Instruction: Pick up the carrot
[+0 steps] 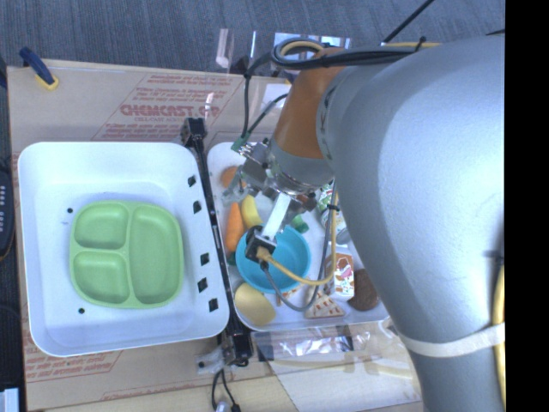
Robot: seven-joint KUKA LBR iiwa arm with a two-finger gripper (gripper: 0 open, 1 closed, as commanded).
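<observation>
The left bin (34,230) holds a green divided plate (129,253), the right bin (220,157) the carrot (233,227) beside a blue bowl (293,257); whether the jaws of the gripper (250,187) are spread, I cannot tell.

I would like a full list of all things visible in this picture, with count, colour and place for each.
bin at view's left: one, white, on the bench
bin at view's right: one, white, largely under the arm
divided plate: one, green, in the left bin
carrot: one, orange, right bin, by its left wall
bowl: one, blue, right of the carrot
round fruit: one, pale yellow, at the bowl's near side
arm: one, grey with orange band, over the right bin
</observation>
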